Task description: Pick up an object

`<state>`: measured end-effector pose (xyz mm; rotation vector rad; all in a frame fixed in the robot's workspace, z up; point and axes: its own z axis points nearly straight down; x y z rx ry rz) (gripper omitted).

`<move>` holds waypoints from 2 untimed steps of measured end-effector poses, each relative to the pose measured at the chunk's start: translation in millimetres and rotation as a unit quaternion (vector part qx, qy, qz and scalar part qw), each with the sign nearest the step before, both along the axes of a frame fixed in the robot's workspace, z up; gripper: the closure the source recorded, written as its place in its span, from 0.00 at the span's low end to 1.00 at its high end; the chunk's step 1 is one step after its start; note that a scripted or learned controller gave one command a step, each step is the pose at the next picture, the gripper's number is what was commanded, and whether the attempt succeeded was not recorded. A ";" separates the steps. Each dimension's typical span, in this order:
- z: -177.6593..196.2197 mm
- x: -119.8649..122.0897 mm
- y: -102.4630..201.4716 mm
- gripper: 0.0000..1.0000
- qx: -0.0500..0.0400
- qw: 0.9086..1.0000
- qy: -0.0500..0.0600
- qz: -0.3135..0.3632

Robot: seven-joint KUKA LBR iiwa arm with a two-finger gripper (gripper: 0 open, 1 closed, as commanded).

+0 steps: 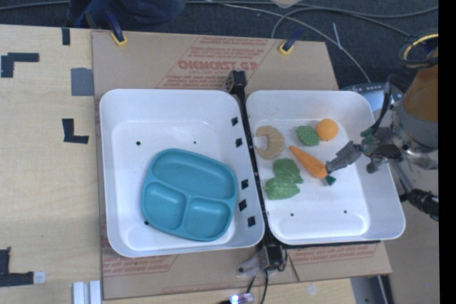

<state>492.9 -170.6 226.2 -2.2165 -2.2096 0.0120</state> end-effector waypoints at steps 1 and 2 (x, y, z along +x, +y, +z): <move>6.4 2.8 0.4 0.00 -0.001 1.000 -0.006 0.002; -38.2 1.1 -5.2 0.00 -0.002 1.000 -0.005 0.001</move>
